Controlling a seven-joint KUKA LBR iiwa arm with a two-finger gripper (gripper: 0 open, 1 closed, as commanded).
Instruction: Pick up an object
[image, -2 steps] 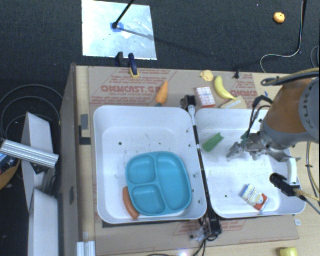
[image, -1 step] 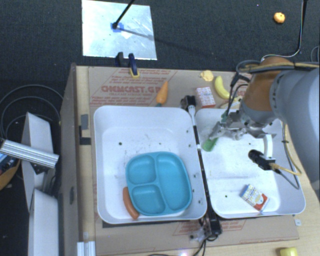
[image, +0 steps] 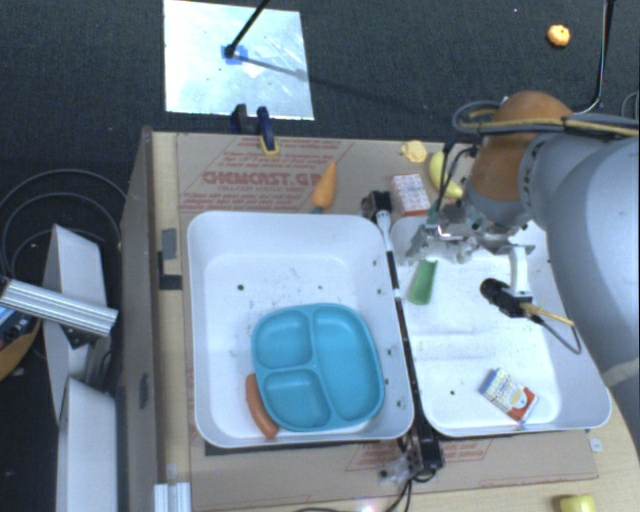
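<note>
Camera view is showing the gripper (image: 440, 243) hanging over the upper left corner of the right bin (image: 560, 405), right above a green object (image: 421, 281) lying near the divider. Whether it is open or closed, I cannot tell. A good pick likely means descending straight, centring over the green object's narrow width, clear of the bin wall.

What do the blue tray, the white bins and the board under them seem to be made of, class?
Blue tray: probably moulded plastic, smooth and slightly glossy, with rounded compartments in one even colour.
White bins: likely thin plastic, semi-matte, with rounded corners and rolled rims.
Board: looks like cardboard, dull brown with red printed lettering.
</note>
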